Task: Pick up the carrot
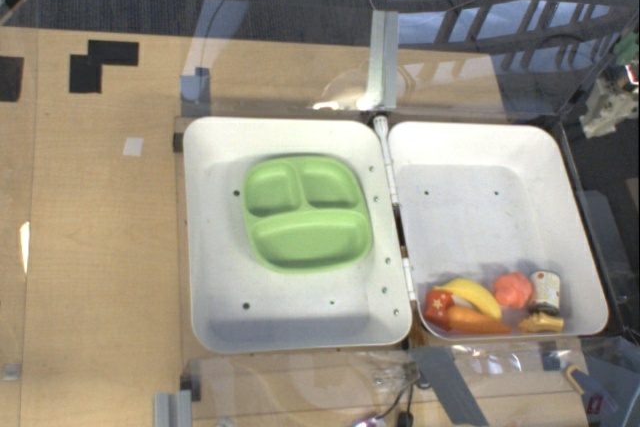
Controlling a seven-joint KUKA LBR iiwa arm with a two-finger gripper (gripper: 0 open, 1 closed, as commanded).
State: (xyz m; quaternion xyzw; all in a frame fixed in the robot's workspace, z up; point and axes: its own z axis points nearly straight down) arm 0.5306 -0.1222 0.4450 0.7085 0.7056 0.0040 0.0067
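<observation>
The carrot [480, 321] is an orange, elongated piece lying flat along the near wall of the right bin [480, 165]. It lies roughly left to right, pressed among other toy foods. A yellow banana [473, 296] touches its far side and a small red fruit [438, 303] sits at its left end.
A pink-red round fruit [513, 289], a small can [545, 290] and a yellow-brown piece [543, 322] crowd the same near corner. A green divided plate [305, 212] rests in the left bin [215, 245]. Cables and a pale object [607, 105] sit past the right bin's far right corner.
</observation>
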